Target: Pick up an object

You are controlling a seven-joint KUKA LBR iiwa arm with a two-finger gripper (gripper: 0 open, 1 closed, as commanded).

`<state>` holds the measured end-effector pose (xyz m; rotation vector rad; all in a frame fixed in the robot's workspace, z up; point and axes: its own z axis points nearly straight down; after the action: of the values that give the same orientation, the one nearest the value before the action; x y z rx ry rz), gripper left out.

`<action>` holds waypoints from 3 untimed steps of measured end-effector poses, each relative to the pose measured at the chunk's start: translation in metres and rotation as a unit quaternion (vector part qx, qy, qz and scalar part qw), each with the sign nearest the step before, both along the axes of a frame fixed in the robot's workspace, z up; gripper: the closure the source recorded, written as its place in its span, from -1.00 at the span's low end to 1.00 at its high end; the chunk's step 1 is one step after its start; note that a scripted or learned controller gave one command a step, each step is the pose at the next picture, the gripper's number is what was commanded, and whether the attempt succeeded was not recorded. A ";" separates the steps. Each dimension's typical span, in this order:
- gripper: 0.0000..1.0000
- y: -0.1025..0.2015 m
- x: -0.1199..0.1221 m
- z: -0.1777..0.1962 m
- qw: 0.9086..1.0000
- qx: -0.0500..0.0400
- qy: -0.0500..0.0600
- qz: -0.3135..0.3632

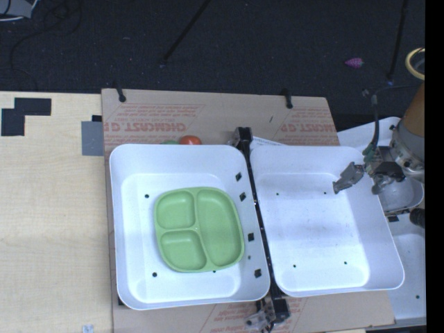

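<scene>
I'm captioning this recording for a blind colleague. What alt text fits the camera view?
A green three-compartment plate lies flat in the left white bin, seen from above at a slant. The grey arm's pincer is at the upper right of the right white bin. A small red-orange object sits just behind the left bin's far rim.

- Single fixed cam, mounted above the bench, looking down at a slant.
- Both white bins fully in shot: left bin (132, 186), right bin (374, 255).
- Far enough back to take in the cardboard sheet (208, 120) under them, the wood benchtop (48, 220) at left and dark floor (208, 33) along the top.
- Arm (406, 161) enters at the right edge.
</scene>
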<state>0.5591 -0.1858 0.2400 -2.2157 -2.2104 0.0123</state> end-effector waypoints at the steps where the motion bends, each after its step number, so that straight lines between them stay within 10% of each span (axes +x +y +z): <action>1: -1.00 0.000 0.002 0.007 1.000 -0.001 -0.006 0.001; 3: -1.00 -0.012 -0.002 -0.100 1.000 0.000 -0.004 0.001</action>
<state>0.5568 -0.1978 0.1404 -2.2179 -2.2163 0.0055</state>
